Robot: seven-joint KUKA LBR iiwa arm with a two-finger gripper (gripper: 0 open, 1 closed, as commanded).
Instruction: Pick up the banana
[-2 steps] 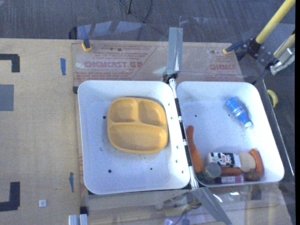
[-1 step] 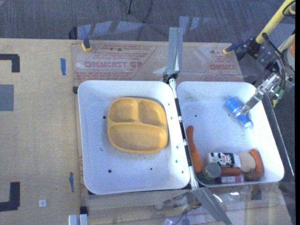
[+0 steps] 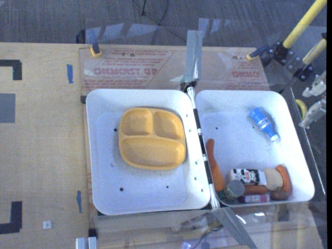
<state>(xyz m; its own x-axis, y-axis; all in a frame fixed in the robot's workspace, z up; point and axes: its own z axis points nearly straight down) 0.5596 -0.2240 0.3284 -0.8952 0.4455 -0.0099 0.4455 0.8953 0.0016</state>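
Note:
The right bin (image 3: 233,105) holds a small blue bottle (image 3: 263,122) near its far right corner. Along its left wall lies a long orange carrot-like piece (image 3: 214,165). At its near edge a cluster of items lies together: a white carton with a dark label (image 3: 250,177), a dark round can (image 3: 234,189), a brown-orange sausage-like piece (image 3: 282,179) and a reddish stick (image 3: 255,190). A small yellow curved bit (image 3: 301,107) shows just outside the right bin's right rim; I cannot tell what it is.
The left bin (image 3: 101,154) carries a yellow divided plate (image 3: 152,138) in its middle. A metal divider post (image 3: 192,56) stands behind the seam between the bins. A yellow pole with a black clamp (image 3: 290,40) and white fixtures (image 3: 314,100) crowd the far right.

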